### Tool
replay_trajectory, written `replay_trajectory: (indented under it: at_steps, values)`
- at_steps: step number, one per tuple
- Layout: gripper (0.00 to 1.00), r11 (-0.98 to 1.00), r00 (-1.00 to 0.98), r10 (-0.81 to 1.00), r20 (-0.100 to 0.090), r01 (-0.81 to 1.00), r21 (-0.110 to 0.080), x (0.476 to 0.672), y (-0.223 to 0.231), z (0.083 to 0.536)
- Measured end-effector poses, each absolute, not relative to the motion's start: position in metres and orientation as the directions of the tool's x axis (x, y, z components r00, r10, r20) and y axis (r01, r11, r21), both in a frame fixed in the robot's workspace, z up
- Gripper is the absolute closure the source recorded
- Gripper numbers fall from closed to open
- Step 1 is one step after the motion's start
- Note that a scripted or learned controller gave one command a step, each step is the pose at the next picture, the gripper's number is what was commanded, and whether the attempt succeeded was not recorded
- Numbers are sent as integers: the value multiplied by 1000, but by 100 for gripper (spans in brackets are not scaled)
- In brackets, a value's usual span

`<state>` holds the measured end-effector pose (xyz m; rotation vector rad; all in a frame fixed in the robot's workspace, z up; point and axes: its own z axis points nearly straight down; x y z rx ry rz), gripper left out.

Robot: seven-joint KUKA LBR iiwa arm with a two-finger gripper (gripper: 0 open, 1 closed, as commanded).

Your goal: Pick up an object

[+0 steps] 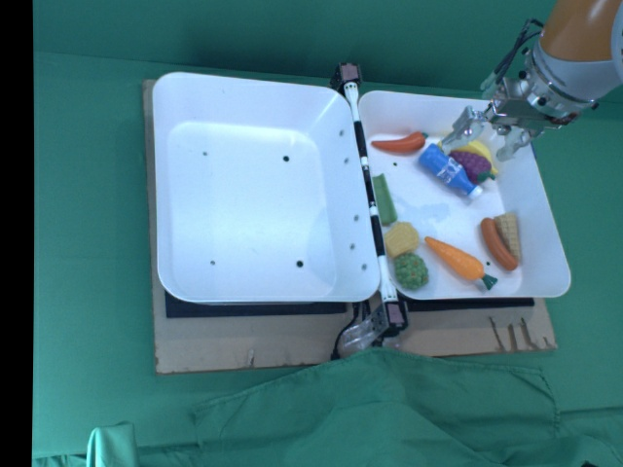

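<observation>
A blue bottle point(449, 171) lies tilted in the right bin point(545, 261), touching purple grapes point(473, 162) and a yellow piece point(480, 149).

Orange band above grey wrist; silver metal end effector point(490, 135) (thin dark cables alongside).

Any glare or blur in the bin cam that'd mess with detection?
Camera view: broad bluish sheen on the left bin's floor, no blown-out spot; the right bin is evenly lit, toys like the carrot and blue bottle casting only soft shadows; gripper edges slightly soft; overall cool, teal cast.
</observation>
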<state>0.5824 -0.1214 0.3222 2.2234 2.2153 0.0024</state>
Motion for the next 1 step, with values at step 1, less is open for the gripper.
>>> replay_trajectory:
  at_steps: [1]
  values:
    - [0, -3, 3, 1000, -7, 1000, 9, 674, -158, 295]
